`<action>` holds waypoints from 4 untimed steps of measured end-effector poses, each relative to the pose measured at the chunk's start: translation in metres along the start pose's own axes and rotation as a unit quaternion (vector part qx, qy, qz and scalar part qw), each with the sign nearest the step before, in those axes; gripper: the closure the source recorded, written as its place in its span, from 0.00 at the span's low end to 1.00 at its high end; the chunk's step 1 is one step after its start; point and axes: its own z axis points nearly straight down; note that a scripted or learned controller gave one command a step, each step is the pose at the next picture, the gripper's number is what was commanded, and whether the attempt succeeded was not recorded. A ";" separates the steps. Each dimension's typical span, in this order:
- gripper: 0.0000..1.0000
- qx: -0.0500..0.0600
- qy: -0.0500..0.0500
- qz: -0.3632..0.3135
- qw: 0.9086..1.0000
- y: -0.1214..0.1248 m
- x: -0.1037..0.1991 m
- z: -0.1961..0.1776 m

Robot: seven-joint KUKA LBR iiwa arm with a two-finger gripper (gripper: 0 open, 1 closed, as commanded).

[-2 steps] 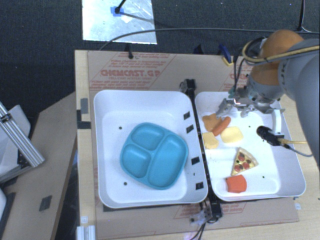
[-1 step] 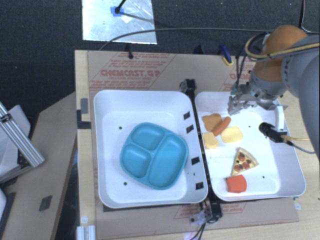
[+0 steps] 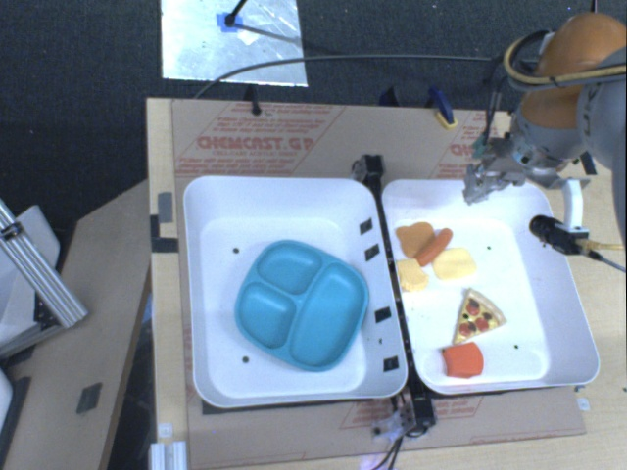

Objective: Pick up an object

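Closest to the lens is the orange-red block (image 3: 463, 359), sitting near the front wall of the right bin (image 3: 558, 292), with the pizza slice toy (image 3: 478, 315) just behind it. Further back there's a little cluster: two pale yellow cheese-looking chunks (image 3: 454, 262) and an orange carrot-ish piece (image 3: 433, 246) leaning on a tan cookie shape (image 3: 413, 234), all touching or nearly so. Any of those could be the pick target. Left bin (image 3: 225, 204) just has a blue divided plate (image 3: 301, 304) in it.

End effector (image 3: 487, 178) hangs over the back rim of the right bin, well apart from all the toys, and honestly I can't tell if it's open or closed from this angle, too blurry.

My guess at what goes wrong: the cluster is packed tight, so coming down there could shove pieces apart or pinch two at once. The pizza slice is flat and would probably slip. The block near the front wall is chunkier but the wall might get in the way.

Worktop (image 3: 294, 135) is tan board with red print, clamps at the back, dark carpet beyond, and a shiny foil sheet (image 3: 233, 25) on the floor
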 end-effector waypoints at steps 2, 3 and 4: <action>1.00 0.004 0.001 -0.001 1.000 -0.032 0.042 -0.039; 1.00 0.005 0.002 -0.001 1.000 -0.062 0.081 -0.036; 1.00 0.005 0.002 -0.002 1.000 -0.083 0.131 -0.028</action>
